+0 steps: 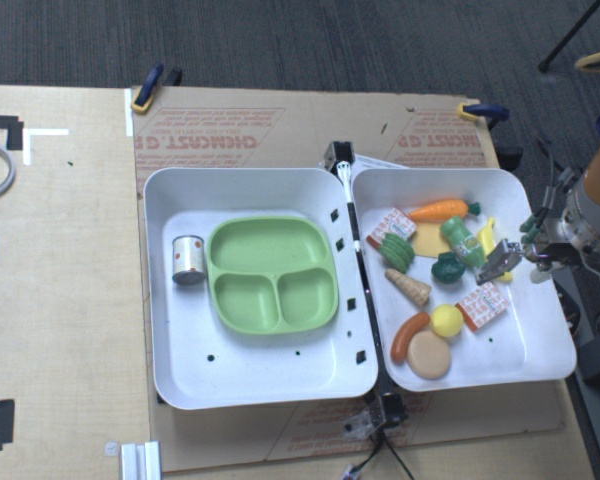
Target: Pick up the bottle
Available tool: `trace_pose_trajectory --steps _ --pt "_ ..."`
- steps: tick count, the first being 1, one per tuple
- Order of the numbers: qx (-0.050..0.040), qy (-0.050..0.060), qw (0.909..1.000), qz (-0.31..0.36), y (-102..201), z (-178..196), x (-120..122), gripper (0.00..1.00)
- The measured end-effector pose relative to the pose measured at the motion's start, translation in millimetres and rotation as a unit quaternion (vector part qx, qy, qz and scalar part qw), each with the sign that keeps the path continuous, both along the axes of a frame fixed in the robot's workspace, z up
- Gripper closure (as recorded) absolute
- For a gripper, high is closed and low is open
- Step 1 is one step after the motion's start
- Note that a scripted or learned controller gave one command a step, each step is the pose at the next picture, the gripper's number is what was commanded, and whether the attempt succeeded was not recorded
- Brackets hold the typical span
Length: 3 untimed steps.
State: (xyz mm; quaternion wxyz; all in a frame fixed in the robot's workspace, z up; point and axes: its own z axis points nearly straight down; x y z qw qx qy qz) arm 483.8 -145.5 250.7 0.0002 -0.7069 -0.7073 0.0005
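While arm reaches in, I see gripper [504, 260] low over right bin [540, 353], can't tell if open or shut. Green bottle [462, 239] lies just left of gripper, touching or not unclear, beside yellow banana [488, 236].

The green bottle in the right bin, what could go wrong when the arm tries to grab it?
1. The green plastic bottle is crowded by the yellow toy banana and the dark green toy broccoli, so a grasp might catch a neighbour instead.
2. The gripper sits off to the bottle's side, above the red and white carton. Going straight down would probably miss.
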Motion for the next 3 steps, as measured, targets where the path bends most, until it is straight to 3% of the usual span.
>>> trace_pose_trajectory --steps 1,2,3 --pt "-0.0004 0.000 1.0000 0.000 -0.2 9.2 0.4 1.00" --pt "0.0002 0.000 0.9705 0.241 38.2 -40.4 -6.4 1.00" --pt "0.0003 0.000 0.9656 0.260 110.2 -58.9 -6.5 1.00"
